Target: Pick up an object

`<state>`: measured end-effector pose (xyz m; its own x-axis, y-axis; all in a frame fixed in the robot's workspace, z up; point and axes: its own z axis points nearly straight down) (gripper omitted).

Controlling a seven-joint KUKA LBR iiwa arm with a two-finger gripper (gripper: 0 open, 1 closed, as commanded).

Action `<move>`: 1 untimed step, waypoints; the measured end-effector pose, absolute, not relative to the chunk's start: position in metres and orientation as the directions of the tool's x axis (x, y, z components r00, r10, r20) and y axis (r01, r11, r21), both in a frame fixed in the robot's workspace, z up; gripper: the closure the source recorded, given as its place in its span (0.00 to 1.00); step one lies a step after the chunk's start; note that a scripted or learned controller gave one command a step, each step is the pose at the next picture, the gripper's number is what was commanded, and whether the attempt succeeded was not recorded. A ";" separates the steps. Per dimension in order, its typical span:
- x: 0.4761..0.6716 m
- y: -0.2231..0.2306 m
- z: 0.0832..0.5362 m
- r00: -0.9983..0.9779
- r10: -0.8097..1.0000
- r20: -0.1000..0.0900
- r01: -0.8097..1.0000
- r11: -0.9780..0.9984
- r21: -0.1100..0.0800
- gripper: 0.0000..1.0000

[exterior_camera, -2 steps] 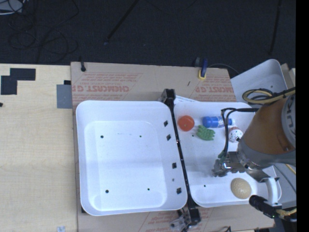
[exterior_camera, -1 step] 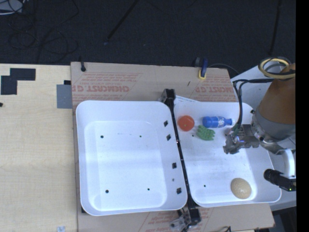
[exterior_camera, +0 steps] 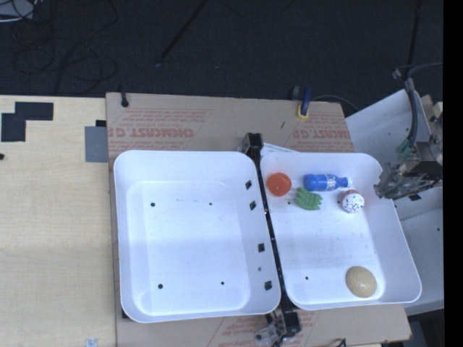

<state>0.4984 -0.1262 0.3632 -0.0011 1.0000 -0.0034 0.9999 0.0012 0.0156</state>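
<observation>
Dark floor lies behind your bench (exterior_camera: pixel 51 215). You have five things in the right bin (exterior_camera: pixel 391 251): blue bottle (exterior_camera: pixel 325 183), tan ball (exterior_camera: pixel 361 281), orange ball (exterior_camera: pixel 279 184), green toy (exterior_camera: pixel 309 200), speckled ball (exterior_camera: pixel 352 202). Four crowd its far edge, so a grab may nudge neighbours; balls could roll. The end effector (exterior_camera: pixel 405 179) waits outside its right rim; I cannot tell its state.

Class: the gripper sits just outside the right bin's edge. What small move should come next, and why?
Probably shift the gripper left over the right bin, toward the spotted ball: it is the nearest object and lies apart from the blue bottle.
</observation>
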 end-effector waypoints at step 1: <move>0.474 -0.122 0.278 0.000 1.000 0.003 1.000 0.000 -0.011 1.00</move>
<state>0.4739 -0.1217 0.2785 0.0001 1.0000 0.0025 0.9999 0.0000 -0.0111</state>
